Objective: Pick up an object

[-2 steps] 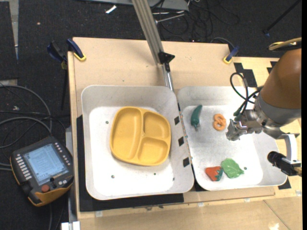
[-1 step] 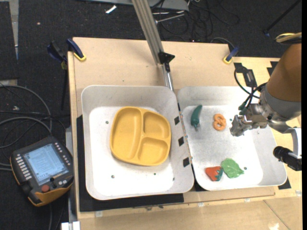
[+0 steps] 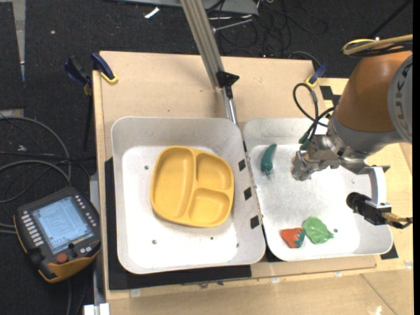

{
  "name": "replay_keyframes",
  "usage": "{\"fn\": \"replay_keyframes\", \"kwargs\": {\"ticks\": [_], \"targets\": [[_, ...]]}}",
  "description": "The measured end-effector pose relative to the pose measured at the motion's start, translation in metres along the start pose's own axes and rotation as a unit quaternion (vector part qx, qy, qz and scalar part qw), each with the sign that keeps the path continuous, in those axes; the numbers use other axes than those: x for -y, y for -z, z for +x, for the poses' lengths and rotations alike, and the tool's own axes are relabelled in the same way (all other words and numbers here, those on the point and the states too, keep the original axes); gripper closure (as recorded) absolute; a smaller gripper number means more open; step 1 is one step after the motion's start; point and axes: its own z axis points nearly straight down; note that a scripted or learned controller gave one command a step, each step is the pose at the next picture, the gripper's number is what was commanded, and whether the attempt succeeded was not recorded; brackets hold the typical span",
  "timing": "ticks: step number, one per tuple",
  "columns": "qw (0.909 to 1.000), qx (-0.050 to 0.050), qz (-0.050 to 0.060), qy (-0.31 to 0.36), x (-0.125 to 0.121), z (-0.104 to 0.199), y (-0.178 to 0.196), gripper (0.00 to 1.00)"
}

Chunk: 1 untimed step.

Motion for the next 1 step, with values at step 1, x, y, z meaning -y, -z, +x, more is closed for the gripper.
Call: {"fn": "replay_keyframes", "kwargs": {"ticks": [1], "targets": [[1.0, 0.0, 0.0, 0.001, -0.0222, 0.0595, -0.005, 1.0]]}}
